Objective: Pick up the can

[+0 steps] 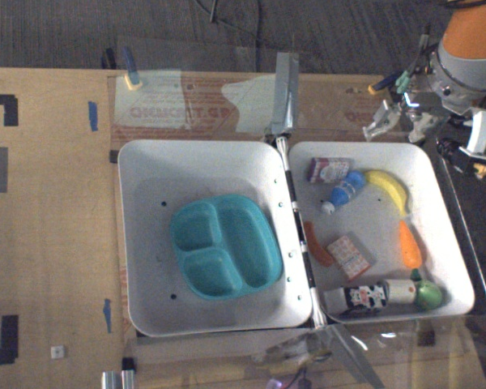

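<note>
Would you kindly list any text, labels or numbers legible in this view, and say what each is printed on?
Faint reddish print on the cardboard panel behind the bins: too blurred to read.
Label on the can: too small to read.
Black-and-white label on the bottle: unreadable.
Pattern on the small box: no readable text.

I see teal divided plate (225, 246) in left bin (142, 168). In right bin (449, 241) I see banana (390, 188), blue bottle (345, 190), carrot (410, 245), patterned small box (350, 254), cow-print bottle (381, 295), green ball (428, 295).
</note>
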